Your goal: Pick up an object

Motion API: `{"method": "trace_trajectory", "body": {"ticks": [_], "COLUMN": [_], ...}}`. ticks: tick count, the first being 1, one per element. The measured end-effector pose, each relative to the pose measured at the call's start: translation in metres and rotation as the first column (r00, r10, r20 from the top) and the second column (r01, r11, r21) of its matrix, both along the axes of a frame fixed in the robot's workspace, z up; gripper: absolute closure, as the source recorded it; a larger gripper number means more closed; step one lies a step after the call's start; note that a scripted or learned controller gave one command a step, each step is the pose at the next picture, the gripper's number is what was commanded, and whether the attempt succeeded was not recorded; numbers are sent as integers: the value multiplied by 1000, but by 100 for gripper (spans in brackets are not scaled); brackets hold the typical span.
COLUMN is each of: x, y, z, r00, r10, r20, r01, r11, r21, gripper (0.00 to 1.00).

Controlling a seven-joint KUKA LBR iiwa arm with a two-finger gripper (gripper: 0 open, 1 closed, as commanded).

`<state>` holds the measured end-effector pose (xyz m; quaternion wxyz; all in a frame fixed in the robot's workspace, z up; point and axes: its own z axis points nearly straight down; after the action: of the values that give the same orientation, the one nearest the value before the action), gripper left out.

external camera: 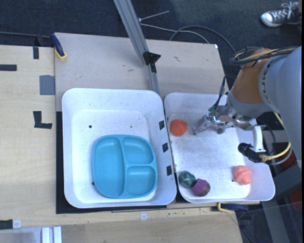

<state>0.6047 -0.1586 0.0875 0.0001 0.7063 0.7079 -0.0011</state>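
Note:
In the right bin (192,101) an orange ball (178,127) lies near the left wall. My gripper (207,130) hovers just right of the ball, a short gap away, over the bin floor. It is open, and nothing sits between its fingers. A dark green lump (186,178) and a purple lump (201,187) rest side by side at the bin's front left corner. A pink-orange lump (242,174) lies near the front right.
The left bin (76,105) holds a blue divided plate (125,165). A slanted metal pole (137,32) crosses the bench behind the bins. The arm's black cable fitting (249,152) hangs over the right bin's right side.

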Motion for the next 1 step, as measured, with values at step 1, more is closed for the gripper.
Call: {"method": "trace_trajectory", "body": {"ticks": [1], "x": [0], "y": [1], "z": [11], "r00": [1000], "r10": [2], "r20": [-1], "r01": [-2], "r11": [1000], "r21": [1], "gripper": [100]}}
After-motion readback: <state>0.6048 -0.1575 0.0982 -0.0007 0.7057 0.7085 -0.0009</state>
